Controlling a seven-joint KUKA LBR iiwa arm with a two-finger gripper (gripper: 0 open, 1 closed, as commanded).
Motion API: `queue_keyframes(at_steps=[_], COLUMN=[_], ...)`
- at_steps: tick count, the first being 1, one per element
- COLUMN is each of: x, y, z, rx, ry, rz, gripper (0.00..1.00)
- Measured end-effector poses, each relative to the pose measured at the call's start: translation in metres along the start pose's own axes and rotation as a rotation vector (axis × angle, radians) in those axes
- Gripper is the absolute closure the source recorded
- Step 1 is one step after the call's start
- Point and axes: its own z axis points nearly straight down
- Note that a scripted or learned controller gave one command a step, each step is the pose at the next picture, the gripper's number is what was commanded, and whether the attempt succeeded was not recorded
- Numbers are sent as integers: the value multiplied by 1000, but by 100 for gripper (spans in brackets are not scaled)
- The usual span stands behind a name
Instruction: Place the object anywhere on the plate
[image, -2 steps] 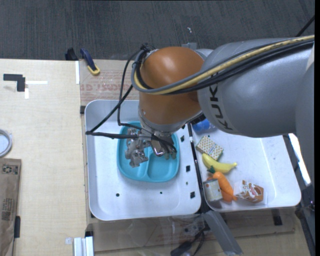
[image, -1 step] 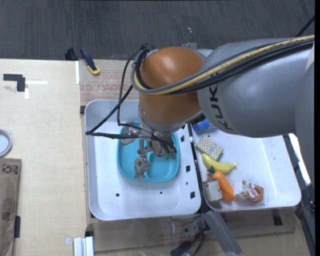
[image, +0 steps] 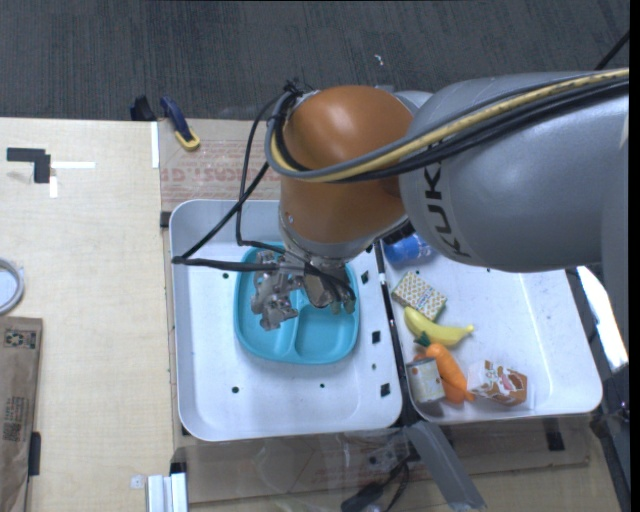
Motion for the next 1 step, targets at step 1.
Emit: queue_keyframes(at_steps=[1], x=[0], y=[0], z=[0], rx=[0], ry=[0], rz=[0], gripper=[0])
